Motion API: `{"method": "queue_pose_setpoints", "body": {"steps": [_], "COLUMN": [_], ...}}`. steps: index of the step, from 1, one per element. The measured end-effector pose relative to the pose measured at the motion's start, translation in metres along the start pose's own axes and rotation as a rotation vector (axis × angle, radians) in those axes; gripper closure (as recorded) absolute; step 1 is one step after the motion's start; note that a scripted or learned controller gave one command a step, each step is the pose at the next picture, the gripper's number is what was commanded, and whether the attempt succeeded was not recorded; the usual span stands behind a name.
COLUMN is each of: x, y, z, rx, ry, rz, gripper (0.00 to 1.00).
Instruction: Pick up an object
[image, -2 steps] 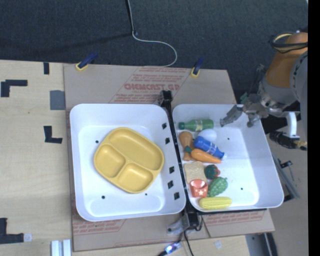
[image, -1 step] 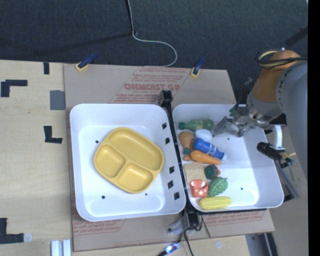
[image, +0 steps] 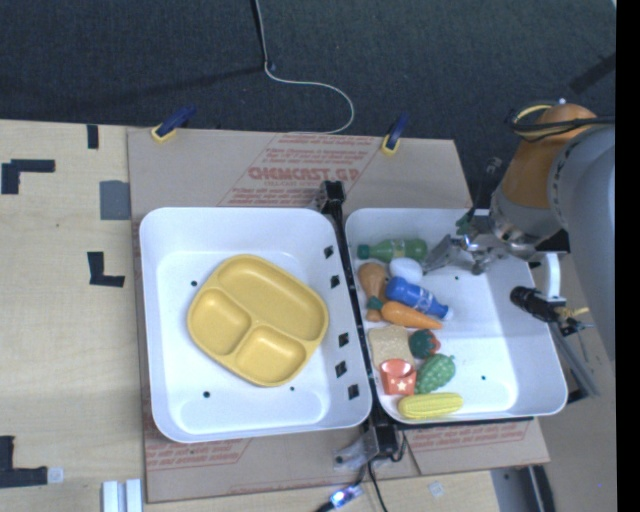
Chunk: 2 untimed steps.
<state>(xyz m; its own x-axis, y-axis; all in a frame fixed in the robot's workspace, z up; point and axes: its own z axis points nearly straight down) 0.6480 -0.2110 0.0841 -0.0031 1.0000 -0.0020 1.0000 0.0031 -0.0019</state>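
Observation:
The right bin (image: 520, 370) holds a pile of toy foods along its left side: a green bottle (image: 395, 249), a white piece (image: 406, 268), a blue bottle (image: 413, 296), a carrot (image: 411, 317), a brown piece (image: 372, 277), a red cup (image: 398, 377), a green bumpy fruit (image: 436, 372) and a corn cob (image: 430, 405). My gripper (image: 458, 258) hovers over the upper part of this bin, just right of the green bottle and the white piece. It is open, and nothing sits between its fingers.
The left bin (image: 170, 250) carries a yellow divided plate (image: 257, 318). A black divider (image: 345, 300) runs between the two bins. The arm's orange band (image: 550, 120) and grey body crowd the right bin's far right side.

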Motion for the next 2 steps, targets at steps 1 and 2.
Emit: {"method": "queue_pose_setpoints", "body": {"steps": [1, 2], "x": [0.0, -0.001], "y": [0.001, 0.001], "z": [-0.011, -0.054], "rx": [-0.002, -0.005], "ry": [-0.001, 0.001], "rz": [-0.001, 0.002], "gripper": [1.0, 1.0]}}
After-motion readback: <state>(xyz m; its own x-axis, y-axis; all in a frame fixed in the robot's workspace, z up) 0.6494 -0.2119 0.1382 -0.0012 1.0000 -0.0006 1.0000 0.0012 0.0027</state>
